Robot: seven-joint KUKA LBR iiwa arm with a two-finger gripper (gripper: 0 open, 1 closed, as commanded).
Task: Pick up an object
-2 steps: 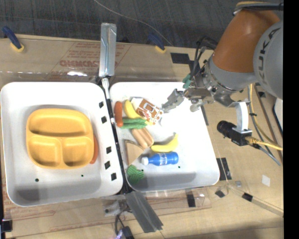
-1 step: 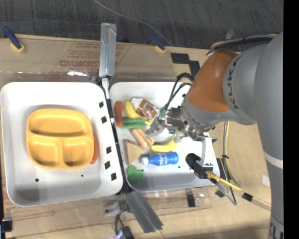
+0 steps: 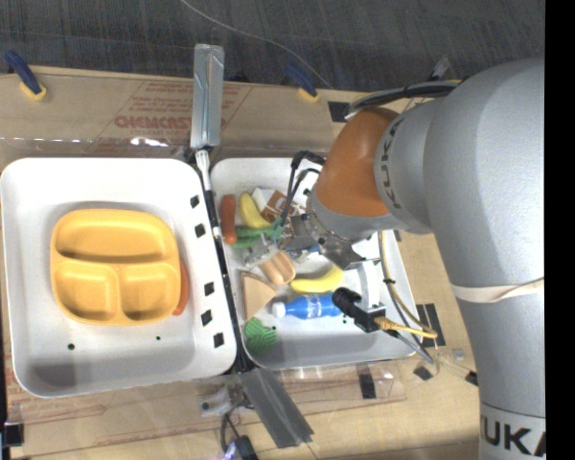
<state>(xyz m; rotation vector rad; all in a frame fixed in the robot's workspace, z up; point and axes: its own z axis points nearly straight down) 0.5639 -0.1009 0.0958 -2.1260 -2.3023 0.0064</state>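
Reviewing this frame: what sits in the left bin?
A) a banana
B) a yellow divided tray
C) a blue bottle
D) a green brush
B: the yellow divided tray lies alone in the left bin, while the blue bottle and the small green object lie in the right bin under the arm.

The arm [image 3: 441, 171] reaches over the cluttered right bin [image 3: 383, 348]; yellow tray [image 3: 115, 262] fills the left bin [image 3: 38, 353].
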